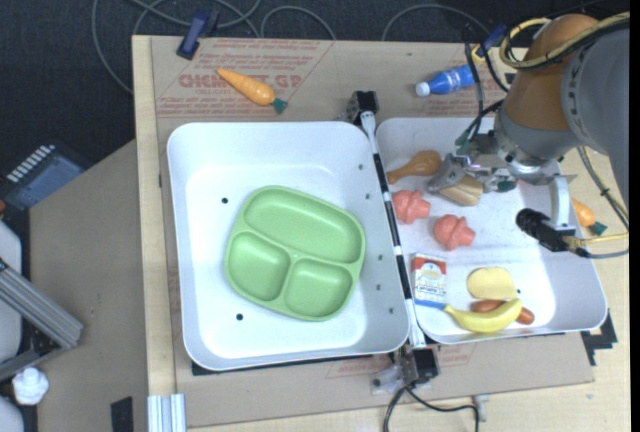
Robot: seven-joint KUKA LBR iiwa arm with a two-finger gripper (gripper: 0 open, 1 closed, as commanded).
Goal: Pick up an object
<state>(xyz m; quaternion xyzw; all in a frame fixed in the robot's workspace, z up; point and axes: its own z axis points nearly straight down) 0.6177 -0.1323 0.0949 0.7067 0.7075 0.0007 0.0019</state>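
White plastic forms both bins: beside the green divided tray (295, 251) in the left bin (200, 170), the right bin (580, 295) holds a banana (485, 318) and small carton (429, 281) nearest, then two pink toys (452, 231) behind. Farther back than the tray, a tan wooden block (462, 190) lies right at the gripper (470, 170), beside a drumstick (418, 164). Whether the fingers are apart or together, I cannot tell.
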